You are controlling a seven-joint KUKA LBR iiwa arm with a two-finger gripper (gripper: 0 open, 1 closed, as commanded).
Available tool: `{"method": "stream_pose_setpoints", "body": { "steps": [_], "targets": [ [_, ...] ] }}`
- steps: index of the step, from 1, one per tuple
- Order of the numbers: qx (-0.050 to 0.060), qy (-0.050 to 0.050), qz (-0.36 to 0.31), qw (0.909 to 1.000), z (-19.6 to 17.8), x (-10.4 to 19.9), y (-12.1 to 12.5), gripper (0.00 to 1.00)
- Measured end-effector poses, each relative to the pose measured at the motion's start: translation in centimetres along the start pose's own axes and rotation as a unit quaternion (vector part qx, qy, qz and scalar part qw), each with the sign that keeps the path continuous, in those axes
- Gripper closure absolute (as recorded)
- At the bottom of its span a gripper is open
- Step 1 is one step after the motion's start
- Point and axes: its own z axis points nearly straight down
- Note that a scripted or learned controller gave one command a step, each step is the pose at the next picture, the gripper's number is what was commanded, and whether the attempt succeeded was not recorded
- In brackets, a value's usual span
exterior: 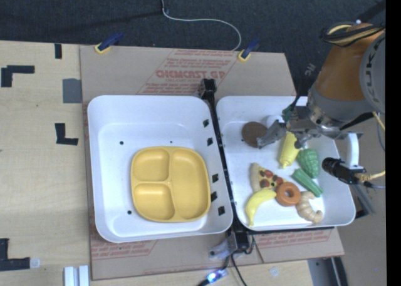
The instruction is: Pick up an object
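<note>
Over the right bin (244,111), from its right side: grey arm (343,72) with orange band, wrist bent down toward the bin's upper middle. Left of the right bin, touching along the shared rim: left bin (113,153), holding a yellow divided plate (169,184).

Inside the right bin, toward its lower half: yellow banana (258,202), pizza slice (263,177), orange donut (289,193), tan knobbly piece (311,209), green pod (306,182). Toward its middle right: green leafy toy (308,159) and yellow corn (288,149), long axis running up and down the bin, slightly tilted. Toward its upper left: brown disc (253,132), flat on the floor.

Low in the right bin's upper middle: gripper (276,136), between disc and corn, nothing visibly gripped. Released or clenched: cannot tell.

Probably the approach stage. Nearest candidates: brown disc just to the gripper's left, toward the shared rim; corn just beside it on the opposite side, partly under the wrist. For the corn, best to close across the short width, not along its length. For the disc, little height to catch.
</note>
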Motion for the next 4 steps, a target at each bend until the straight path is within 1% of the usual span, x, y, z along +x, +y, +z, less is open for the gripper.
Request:
{"method": "stream_pose_setpoints", "body": {
  "steps": [1,2,3,4],
  "targets": [
    [-0.007,-0.001,-0.002,1.0000,-0.7,0.0,0.3,0.00],
    [-0.005,-0.001,-0.002,1.0000,3.8,0.6,0.1,0.00],
    [-0.005,-0.001,-0.002,1.0000,9.3,0.2,1.0,0.00],
    [-0.006,-0.001,-0.002,1.0000,11.7,0.3,1.0,0.00]
  ]
}}
